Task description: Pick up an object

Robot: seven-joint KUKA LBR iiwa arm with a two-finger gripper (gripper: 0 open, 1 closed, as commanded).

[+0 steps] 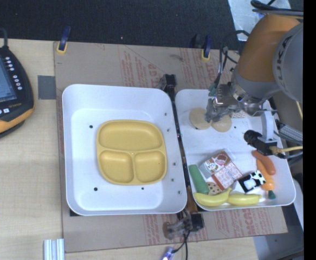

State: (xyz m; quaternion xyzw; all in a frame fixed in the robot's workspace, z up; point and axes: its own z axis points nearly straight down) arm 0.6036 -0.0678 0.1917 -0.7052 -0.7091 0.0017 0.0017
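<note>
Camera view: gripper (218,111) hangs low in the right bin (198,99), directly over two tan discs (201,119); whether its jaws grip cannot be told.

gripper (218,111) hovered over tan discs (201,119) in right bin (288,199) | yellow tray (131,150) sat in left bin (76,145)

Left bin (71,145) holds the divided tray (131,150) dead centre. Right bin (193,99): two discs (200,118) at the top under the claw (218,110), banana (226,199) along the bottom edge, carrot (264,166) right. Pendant (3,93) on the tabletop (22,177) far left.
</note>
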